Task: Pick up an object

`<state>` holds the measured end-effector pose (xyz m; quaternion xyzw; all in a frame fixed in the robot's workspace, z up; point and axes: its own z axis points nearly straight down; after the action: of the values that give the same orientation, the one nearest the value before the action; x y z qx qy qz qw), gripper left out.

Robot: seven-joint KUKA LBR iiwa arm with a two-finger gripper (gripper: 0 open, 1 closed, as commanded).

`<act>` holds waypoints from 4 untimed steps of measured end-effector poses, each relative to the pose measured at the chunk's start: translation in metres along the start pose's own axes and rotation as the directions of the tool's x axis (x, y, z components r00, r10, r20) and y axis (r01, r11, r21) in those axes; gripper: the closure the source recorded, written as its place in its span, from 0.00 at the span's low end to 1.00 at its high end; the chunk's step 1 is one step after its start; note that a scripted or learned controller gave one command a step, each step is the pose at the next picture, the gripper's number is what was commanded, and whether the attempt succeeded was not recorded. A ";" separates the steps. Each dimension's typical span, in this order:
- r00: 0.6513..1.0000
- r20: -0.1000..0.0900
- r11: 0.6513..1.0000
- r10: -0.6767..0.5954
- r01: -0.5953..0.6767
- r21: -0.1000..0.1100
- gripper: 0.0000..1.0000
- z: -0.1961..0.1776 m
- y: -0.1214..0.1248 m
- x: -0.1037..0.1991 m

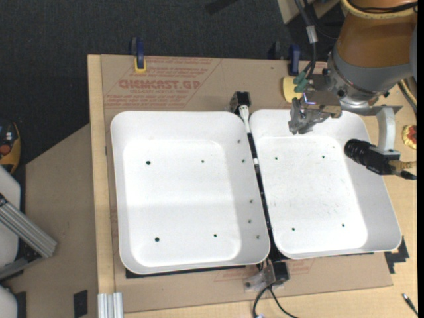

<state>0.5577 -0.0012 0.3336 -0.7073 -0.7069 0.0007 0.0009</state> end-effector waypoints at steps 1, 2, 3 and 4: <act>1.000 0.002 1.000 0.001 -0.001 -0.007 1.00 -0.018 0.010 -0.017; 1.000 -0.001 1.000 -0.005 0.005 0.001 1.00 0.057 0.041 0.037; 1.000 -0.001 1.000 -0.004 0.004 -0.010 1.00 -0.016 0.037 0.067; 1.000 0.001 1.000 -0.004 0.004 0.007 1.00 0.072 0.065 0.101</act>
<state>0.6226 0.0994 0.2615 -0.7060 -0.7082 0.0034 0.0032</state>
